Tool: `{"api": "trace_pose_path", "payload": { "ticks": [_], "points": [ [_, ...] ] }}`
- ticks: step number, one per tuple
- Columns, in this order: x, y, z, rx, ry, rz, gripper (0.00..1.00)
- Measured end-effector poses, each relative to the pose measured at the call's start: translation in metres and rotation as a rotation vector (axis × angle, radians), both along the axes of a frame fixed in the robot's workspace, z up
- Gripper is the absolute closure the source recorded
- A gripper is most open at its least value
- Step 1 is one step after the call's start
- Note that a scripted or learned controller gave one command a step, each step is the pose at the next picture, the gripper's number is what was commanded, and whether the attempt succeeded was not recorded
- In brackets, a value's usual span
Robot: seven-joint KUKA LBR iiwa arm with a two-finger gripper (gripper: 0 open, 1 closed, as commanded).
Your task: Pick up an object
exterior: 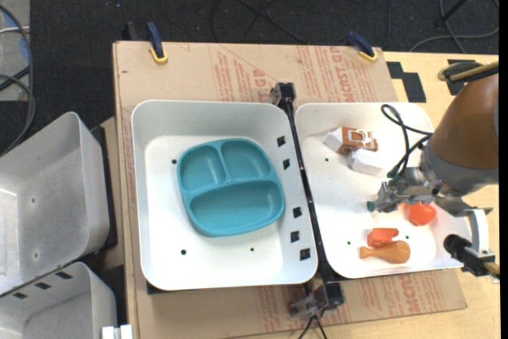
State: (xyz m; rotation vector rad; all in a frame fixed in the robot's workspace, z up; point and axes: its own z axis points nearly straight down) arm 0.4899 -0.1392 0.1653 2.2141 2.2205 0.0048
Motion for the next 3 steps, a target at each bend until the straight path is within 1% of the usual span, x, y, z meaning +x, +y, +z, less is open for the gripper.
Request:
{"api": "trace_pose_path", "payload": {
  "ticks": [1,2,3],
  "points": [
    [-0.002,0.001,0.063,0.0,-0.001,0.002,1.0],
    [0.0,0.001,0.097,0.0,0.002,0.002,1.0],
    [0.035,0.05,0.094,0.002,0.003,0.005,1.0]
  ]
}}
